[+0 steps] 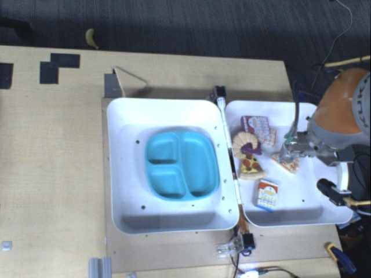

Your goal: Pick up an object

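In the right bin (301, 210), my gripper (288, 153) is low, right over a small orange-and-white wedge-shaped piece (290, 165) that shows just beneath it. I cannot see anything lifted. To its left lie a pink patterned packet (257, 126), a tan croissant (243, 138), a purple piece (251, 150) and a pizza slice toy (251, 167). A small white, red and blue box (267, 194) sits nearer the front.
The left bin (124, 155) holds a blue divided tray (179, 164). The divider between the bins (230, 155) runs close beside the croissant and the pizza slice. The grey arm with its orange band (342, 106) enters from the right.
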`<state>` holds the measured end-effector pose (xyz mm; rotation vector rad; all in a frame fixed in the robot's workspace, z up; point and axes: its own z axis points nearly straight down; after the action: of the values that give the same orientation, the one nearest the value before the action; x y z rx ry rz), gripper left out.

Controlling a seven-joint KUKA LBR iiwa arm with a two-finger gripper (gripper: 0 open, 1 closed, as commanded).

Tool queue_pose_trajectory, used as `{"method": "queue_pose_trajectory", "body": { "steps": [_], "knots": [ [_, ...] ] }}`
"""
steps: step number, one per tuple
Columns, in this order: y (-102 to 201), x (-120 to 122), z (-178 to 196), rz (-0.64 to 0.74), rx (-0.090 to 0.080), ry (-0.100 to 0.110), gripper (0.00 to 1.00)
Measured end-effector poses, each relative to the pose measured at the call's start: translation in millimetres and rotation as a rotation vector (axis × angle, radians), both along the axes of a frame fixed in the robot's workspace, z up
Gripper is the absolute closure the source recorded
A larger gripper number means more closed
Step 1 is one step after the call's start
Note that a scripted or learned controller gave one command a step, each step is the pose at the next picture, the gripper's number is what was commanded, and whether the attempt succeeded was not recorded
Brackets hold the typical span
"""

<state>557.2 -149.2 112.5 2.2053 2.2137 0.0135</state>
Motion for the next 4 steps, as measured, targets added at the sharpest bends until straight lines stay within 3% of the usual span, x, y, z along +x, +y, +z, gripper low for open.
{"method": "queue_pose_trajectory", "body": {
  "steps": [1,2,3,4],
  "knots": [
    [0.0,-0.2,-0.1,0.0,0.0,0.001,0.0],
    [0.7,1.2,10.8,0.002,0.0,-0.003,1.0],
    [0.7,1.1,10.7,0.002,0.0,-0.003,0.0],
    [1.5,2.6,21.6,0.004,0.001,-0.006,1.0]
  ]
}}
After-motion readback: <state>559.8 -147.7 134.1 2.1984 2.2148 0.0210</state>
